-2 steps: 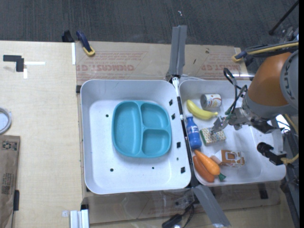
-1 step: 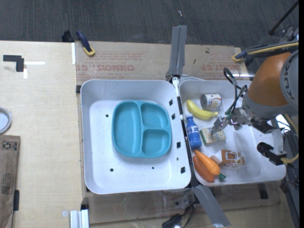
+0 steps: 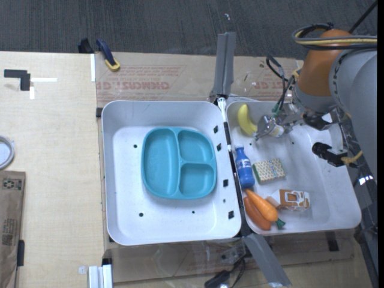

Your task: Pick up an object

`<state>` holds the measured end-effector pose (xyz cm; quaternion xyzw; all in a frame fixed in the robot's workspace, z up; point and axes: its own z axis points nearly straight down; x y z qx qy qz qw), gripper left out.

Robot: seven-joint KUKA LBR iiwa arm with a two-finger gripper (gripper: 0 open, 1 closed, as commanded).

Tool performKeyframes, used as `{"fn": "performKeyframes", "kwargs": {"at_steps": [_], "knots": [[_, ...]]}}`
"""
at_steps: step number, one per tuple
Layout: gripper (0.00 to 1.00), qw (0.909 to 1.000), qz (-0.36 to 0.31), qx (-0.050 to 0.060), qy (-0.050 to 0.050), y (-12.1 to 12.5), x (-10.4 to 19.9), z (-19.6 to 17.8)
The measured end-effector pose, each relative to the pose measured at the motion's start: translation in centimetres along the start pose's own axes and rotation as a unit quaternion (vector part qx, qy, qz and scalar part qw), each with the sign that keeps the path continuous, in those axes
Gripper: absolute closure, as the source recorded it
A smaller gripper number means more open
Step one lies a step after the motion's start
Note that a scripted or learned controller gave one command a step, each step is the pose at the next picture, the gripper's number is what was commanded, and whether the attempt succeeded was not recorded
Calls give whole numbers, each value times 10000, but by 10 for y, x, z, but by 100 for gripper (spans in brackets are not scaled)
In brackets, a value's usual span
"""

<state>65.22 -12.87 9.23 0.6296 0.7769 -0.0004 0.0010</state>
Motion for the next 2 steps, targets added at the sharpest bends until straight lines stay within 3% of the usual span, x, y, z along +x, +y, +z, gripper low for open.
{"fn": "performKeyframes", "kwargs": {"at_steps": [1, 2], "knots": [[100, 10000, -12, 62, 3, -3, -1, -8], [100, 9993, 381, 5, 0, 9, 60, -159]]}}
